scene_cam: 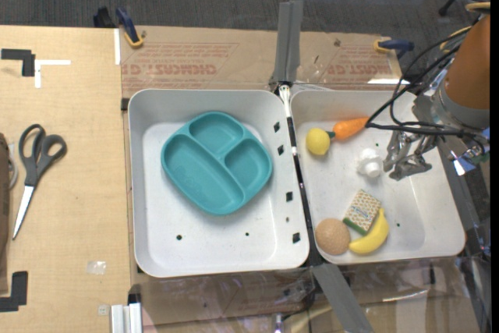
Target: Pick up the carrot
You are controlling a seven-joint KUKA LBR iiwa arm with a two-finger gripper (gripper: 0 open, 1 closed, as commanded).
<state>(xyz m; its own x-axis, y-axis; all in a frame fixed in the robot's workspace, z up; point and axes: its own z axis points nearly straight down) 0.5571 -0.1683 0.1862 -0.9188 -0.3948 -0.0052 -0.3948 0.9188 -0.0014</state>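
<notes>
The carrot (350,128) lies at the right bin's (437,246) far wall, just beside a lemon (317,142). The gripper (405,160) hovers nearby, fingers slightly parted, holding nothing. Best to approach across the carrot's width, clear of the lemon.

One fixed camera looks down on the worktop (62,246) from above at a slant, facing toward 12 o'clock, where dark floor shows beyond the far edge. It stands far enough back to take in both white bins, the left bin (148,191) at centre and the right bin (421,222) toward 3 o'clock, where the arm (468,82) enters
</notes>
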